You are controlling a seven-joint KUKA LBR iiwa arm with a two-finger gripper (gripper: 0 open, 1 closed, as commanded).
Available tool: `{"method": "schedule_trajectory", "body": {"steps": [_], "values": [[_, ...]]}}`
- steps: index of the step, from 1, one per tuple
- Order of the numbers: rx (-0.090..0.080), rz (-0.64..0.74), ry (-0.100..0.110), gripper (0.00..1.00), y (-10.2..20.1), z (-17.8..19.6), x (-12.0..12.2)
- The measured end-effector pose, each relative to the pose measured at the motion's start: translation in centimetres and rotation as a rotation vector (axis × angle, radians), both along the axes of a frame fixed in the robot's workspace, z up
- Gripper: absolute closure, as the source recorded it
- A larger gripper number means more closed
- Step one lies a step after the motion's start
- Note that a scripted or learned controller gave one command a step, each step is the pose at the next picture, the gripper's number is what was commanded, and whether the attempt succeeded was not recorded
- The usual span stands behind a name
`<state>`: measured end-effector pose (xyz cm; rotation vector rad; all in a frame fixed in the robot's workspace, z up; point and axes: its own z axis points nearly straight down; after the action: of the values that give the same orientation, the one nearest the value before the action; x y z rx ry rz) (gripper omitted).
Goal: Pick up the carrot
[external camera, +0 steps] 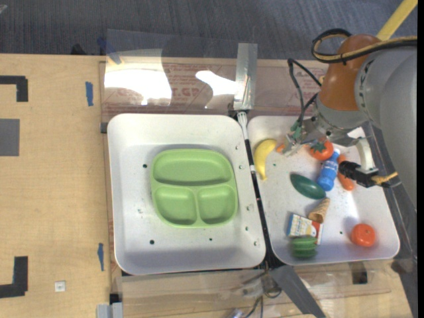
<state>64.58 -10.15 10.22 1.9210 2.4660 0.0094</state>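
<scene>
In the right bin (pixel 387 211), a short orange piece that looks like the carrot (pixel 346 179) lies just right of a blue bottle (pixel 328 173). My gripper (pixel 301 136) hangs over the bin's far left part, between a banana (pixel 264 154) and a red fruit with a green top (pixel 322 151). It is up and to the left of the carrot, apart from it. A small orange bit (pixel 281 149) shows beside the banana just under the gripper; I cannot tell what it is. Nothing is visibly held.
The right bin also holds a dark green vegetable (pixel 309 186), an ice cream cone (pixel 320 209), a small carton (pixel 301 226), a green round item (pixel 304 247) and an orange ball (pixel 362 234). A green divided plate (pixel 194 185) lies in the left bin (pixel 126 177).
</scene>
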Motion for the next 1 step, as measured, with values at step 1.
{"method": "schedule_trajectory", "body": {"steps": [1], "values": [[0.006, -0.271, 0.016, 1.0, -4.44, 2.67, -4.99]]}}
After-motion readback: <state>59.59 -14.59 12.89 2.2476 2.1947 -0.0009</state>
